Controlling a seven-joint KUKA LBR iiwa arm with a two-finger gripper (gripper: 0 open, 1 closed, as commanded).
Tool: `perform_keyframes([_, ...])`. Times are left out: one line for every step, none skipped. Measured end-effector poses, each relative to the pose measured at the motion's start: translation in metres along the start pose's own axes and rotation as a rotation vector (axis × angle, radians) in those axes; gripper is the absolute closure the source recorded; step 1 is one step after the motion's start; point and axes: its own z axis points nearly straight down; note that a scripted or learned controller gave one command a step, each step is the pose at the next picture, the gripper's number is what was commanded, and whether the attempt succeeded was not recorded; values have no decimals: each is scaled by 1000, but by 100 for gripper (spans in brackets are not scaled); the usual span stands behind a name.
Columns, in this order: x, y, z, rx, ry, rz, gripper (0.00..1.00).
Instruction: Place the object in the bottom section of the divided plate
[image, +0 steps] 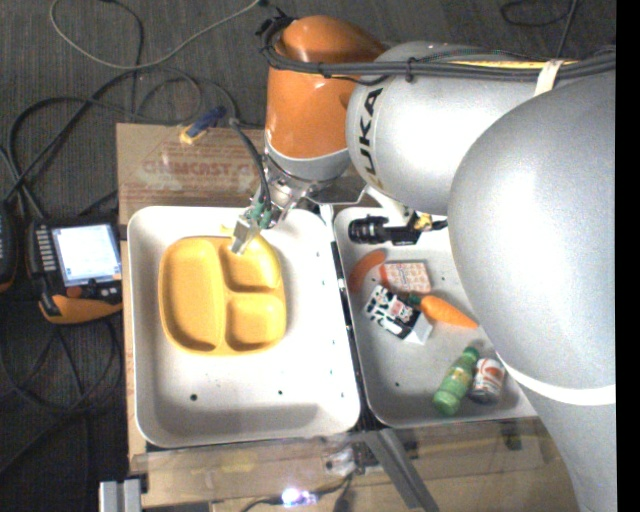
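A yellow divided plate (200, 295) lies in the left white bin (170, 410), with one long section on its left and two smaller ones on its right. My gripper (244, 238) hangs from the orange wrist over the plate's upper right section, at its far rim. It looks slim and dark with a green spot above it. I see no object at its tip, and all the plate's sections look bare. Loose objects lie in the right bin (400, 400): a carrot (448, 313), a green bottle (456, 381) and a small can (487, 381).
The right bin also holds a black-and-white patterned box (393, 310), a red-and-white packet (406, 275) and a red piece (366, 268). The large grey arm covers the bin's right side. A handheld screen (80, 255) and cables lie left of the bench.
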Motion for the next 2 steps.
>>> perform_keyframes([15, 22, -24, -2, 2, 64, 100])
perform_keyframes([33, -49, -29, 0, 3, 84, 100])
